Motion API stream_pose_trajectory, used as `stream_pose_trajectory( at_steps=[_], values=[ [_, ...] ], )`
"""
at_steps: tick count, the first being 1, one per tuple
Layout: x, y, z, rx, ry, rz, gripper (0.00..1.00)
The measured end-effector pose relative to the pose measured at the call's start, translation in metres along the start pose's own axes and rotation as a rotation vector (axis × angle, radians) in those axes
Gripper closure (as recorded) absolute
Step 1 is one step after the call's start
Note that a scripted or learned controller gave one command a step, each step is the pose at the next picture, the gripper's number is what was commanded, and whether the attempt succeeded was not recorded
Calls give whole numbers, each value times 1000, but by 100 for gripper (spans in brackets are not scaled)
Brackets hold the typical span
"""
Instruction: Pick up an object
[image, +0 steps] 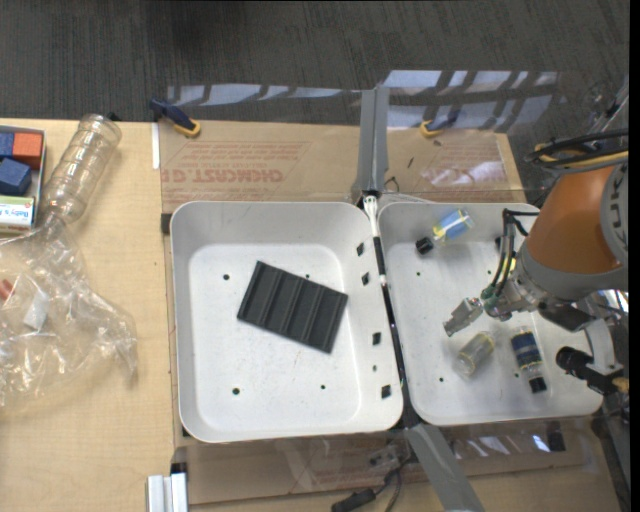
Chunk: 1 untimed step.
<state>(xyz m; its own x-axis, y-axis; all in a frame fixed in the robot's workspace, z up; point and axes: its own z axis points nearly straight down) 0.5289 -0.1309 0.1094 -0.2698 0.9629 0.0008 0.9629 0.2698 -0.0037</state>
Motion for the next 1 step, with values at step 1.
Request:
stream_pose_trajectory(
  at_steps=[1],
  values=[
    [-9,-57,19,0,1,-15,0]
  ],
)
